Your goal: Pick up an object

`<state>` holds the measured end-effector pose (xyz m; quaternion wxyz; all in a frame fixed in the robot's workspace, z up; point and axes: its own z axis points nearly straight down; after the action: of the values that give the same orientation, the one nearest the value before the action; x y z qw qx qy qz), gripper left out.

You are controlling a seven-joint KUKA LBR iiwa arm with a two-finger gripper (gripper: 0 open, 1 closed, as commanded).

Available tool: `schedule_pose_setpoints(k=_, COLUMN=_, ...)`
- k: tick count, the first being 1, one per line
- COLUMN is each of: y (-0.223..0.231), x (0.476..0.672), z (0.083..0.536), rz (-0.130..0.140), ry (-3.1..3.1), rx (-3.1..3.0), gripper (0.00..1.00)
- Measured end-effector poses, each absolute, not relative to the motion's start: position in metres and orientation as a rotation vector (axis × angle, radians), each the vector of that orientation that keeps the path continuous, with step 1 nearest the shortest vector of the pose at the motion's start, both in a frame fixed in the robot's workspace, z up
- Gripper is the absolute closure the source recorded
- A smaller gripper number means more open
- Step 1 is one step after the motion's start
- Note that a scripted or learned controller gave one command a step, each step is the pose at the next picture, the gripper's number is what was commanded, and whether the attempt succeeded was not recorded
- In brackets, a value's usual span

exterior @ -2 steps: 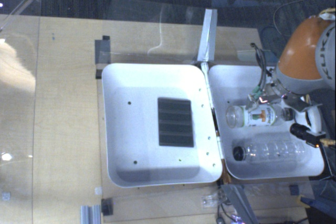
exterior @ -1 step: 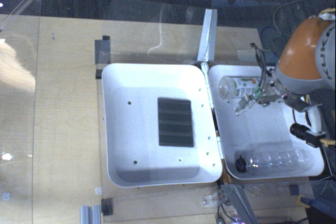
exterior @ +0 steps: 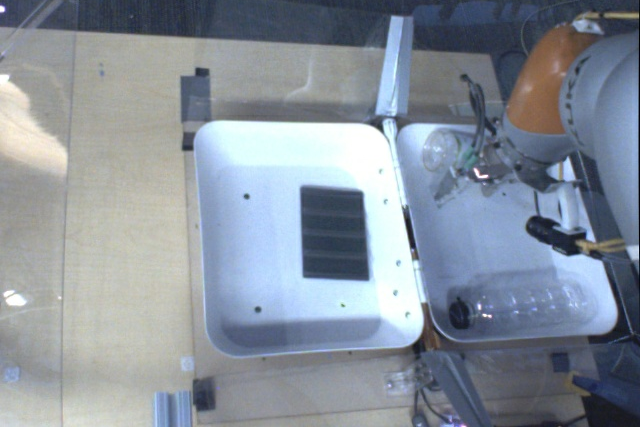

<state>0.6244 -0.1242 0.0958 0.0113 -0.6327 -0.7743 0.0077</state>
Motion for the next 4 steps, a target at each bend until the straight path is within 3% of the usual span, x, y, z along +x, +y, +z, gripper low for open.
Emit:
schedule_pose_setpoints(k=1, y=-0.162, x=0.612, z=0.128, rz=-0.004, ry=-2.394, rx=-2.036, gripper=0.00)
schedule_pose_setpoints(k=2, y=-0.184, x=0.645, z=0.082, rz=0.079, ry=-2.504, rx=-1.784, gripper=0.00)
schedule_pose_setpoints(k=3, y=-0.215, x=0.657, z=0.084, rz=0.040, ry=-2.460, rx=-1.892, gripper=0.00)
schedule_pose_setpoints(k=4, y=-0.186, x=0.656, z=0.085, rz=0.056, ry=-2.480, rx=-1.890, gripper=0.00)
